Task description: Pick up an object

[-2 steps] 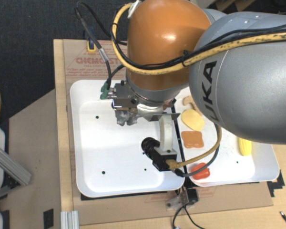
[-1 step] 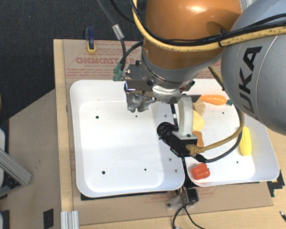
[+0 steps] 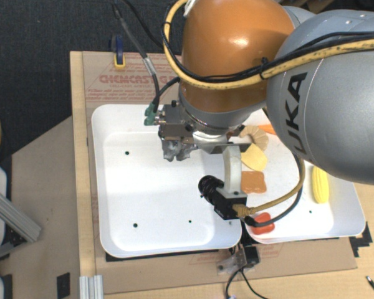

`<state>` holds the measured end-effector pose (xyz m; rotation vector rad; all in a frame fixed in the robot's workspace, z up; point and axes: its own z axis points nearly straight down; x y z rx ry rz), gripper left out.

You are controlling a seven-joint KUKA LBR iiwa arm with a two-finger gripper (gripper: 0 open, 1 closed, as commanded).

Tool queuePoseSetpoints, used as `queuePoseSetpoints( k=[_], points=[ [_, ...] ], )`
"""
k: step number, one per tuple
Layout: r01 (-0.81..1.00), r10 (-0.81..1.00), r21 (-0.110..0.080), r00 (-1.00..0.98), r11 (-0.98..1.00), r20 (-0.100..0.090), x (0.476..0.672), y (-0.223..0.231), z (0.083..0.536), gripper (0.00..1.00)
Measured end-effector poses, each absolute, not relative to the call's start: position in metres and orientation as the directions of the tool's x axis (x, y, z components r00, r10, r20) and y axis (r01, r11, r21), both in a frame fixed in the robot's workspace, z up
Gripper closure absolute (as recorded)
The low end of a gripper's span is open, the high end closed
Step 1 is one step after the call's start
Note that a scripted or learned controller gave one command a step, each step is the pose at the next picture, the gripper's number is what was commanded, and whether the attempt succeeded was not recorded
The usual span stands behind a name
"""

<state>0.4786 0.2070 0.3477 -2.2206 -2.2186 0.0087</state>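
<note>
Several small things lie in the right bin [image 3: 346, 220]: a yellow corn cob [image 3: 320, 185] near its right side, an orange-brown block [image 3: 254, 181] and a pale yellow slice [image 3: 256, 157] toward its left, and a red piece [image 3: 262, 223] at its front left corner. The tool [image 3: 176, 143] hangs over the back of the left bin [image 3: 112, 185], across the divide from the block; I cannot tell its state. Both bins sit on a cardboard sheet [image 3: 81, 167] on the counter.

Your arm [image 3: 324, 98] has a smooth grey shell with big black letters "UKA" showing on its side. Above the wrist you see a glossy orange dome [image 3: 234, 36] catching a bright highlight. A yellow cable [image 3: 324, 52] and a black one run together across the grey shell and loop around the orange part. Below, a grey metal wrist block [image 3: 174, 132] carries a small green connector.
</note>
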Motion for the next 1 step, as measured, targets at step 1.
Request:
queuePoseSetpoints(
  k=[1],
  points=[
    [1.0,1.0,0.004,-0.001,0.001,0.002,0.4796,0.2081,0.3837,1.0]
  ],
)
